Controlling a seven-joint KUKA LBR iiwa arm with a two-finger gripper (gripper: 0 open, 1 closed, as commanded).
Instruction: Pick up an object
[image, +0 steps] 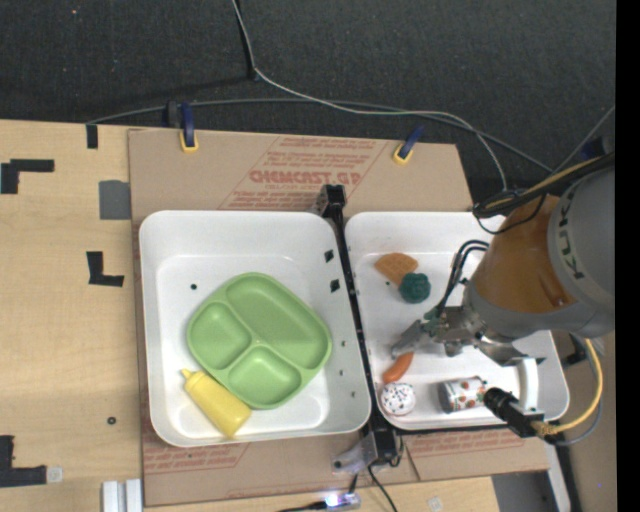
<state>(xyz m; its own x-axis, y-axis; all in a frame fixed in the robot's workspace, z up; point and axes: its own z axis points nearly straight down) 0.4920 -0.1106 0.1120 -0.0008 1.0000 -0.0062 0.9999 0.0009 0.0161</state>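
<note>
My gripper (410, 342) hangs low in the right bin (450, 228), reaching in from the right on the grey arm with its orange band. Its tip is just above and beside a small orange carrot (398, 367). A teal ball (414, 287) and an orange wedge (396, 266) lie further back in the same bin. At the front of that bin sit a white speckled ball (397, 400) and a small can (462, 394) on its side. Nothing shows held in the gripper.
The left bin (160, 300) holds a green divided plate (259, 338) and a yellow bottle (215, 401) at its front left corner. A black divider (345, 290) runs between the bins. Cables cross the dark surface behind the bench.
</note>
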